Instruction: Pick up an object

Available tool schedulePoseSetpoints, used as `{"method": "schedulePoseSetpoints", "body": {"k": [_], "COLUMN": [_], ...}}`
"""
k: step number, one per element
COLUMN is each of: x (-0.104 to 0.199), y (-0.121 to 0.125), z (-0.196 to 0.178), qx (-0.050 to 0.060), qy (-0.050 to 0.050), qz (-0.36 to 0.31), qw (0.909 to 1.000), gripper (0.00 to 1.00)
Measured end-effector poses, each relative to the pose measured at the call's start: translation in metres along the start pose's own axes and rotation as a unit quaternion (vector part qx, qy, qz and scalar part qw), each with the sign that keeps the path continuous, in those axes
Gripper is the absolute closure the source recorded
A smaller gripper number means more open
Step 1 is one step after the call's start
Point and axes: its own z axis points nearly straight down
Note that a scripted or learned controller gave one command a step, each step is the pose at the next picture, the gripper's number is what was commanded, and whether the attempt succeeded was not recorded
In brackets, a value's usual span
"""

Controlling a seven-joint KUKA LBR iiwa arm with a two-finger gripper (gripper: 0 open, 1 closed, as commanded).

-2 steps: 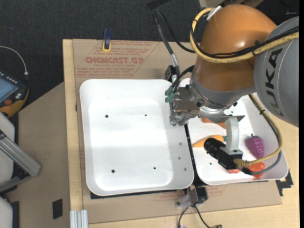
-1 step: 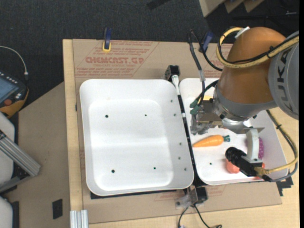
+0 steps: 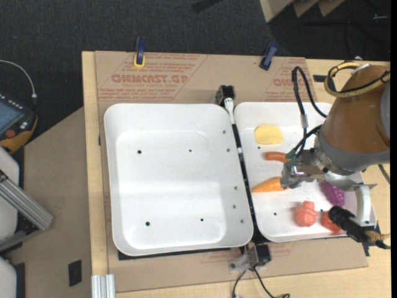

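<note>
Cardboard (image 3: pixel 186 73) covers the bench beneath both white bins. Nearest the camera in the right bin (image 3: pixel 248 120), a pink lumpy toy (image 3: pixel 304 214) lies by the front wall, with a small orange piece (image 3: pixel 329 221) just beside it, partly behind a black fitting. A purple piece (image 3: pixel 334 195) sits slightly farther back, under the arm's edge. Next comes an orange carrot (image 3: pixel 269 185), lying on its side with its tip pointing toward the divider between the bins. The gripper (image 3: pixel 293 171) hangs at the carrot's thick end, touching or just above it; how it stands is hidden by the wrist, so it cannot be told. Beyond it lies an orange-red sausage shape (image 3: pixel 275 156), then a yellow flat piece (image 3: pixel 268 134) near the back. The left bin (image 3: pixel 118 135) stands alongside.
</note>
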Motion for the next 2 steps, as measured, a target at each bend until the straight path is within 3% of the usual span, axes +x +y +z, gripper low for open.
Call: {"method": "schedulePoseSetpoints", "body": {"k": [1,2], "x": [-0.038,-0.15], "y": [0.001,0.005], "z": [0.071,0.12], "qx": [0.0,-0.005], "qy": [0.002,0.001], "qz": [-0.003,-0.002], "qw": [1.0,1.0], "gripper": [1.0,1.0]}}
